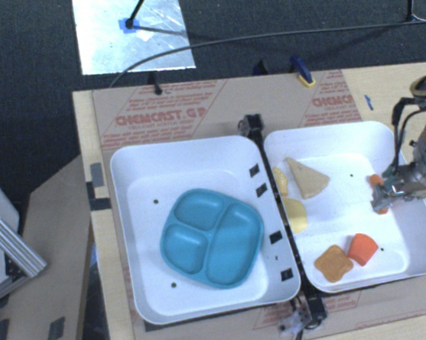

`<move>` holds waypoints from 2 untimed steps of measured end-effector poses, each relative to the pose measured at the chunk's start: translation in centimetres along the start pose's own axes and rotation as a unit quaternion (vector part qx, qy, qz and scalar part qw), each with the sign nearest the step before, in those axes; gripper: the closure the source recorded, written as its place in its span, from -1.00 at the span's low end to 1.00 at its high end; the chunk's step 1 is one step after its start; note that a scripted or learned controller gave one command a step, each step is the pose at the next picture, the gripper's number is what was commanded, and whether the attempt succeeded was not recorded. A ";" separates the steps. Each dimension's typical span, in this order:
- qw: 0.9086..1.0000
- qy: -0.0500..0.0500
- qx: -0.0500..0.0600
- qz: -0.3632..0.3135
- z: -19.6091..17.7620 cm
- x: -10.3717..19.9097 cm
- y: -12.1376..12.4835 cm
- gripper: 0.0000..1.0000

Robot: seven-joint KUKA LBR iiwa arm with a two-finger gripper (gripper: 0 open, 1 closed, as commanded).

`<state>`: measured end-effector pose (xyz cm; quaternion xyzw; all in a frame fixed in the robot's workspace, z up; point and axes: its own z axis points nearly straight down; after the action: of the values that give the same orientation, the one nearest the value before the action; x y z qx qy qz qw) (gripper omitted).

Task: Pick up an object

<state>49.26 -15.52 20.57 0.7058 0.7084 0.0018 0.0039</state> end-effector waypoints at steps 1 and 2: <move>1.000 0.000 0.001 0.000 -3.9 -0.1 0.2 1.00; 1.000 0.002 0.003 -0.003 -4.4 4.6 0.1 1.00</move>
<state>49.35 -10.94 24.92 0.7035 0.7107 0.0013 0.0004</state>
